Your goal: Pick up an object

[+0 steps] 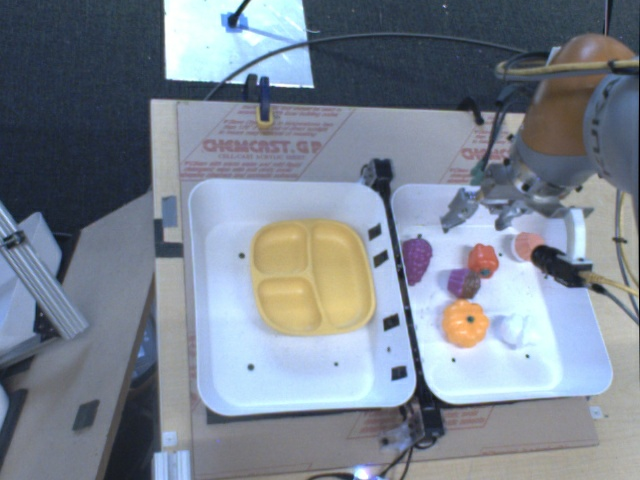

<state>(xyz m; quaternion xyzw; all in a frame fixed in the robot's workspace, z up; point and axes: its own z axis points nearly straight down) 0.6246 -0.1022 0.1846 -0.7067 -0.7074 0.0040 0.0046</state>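
Observation:
The right bin (575, 368) holds several small toy foods. A purple grape bunch (416, 258) lies near its left wall. A red pepper (482, 259) sits just right of it, with a small dark purple piece (463, 284) below. Further forward are an orange pumpkin (465, 323) and a white lump (513, 330). A pale pink item (527, 245) rests near the arm. My gripper (485, 213) hovers over the back of this bin, above the pepper, open, with nothing between its fingers.
In the left bin (215, 368) lies a yellow divided plate (310, 276). Black clips run along the wall between the two bins (390, 268). Cables trail from the arm along the right bin's right side (600, 283).

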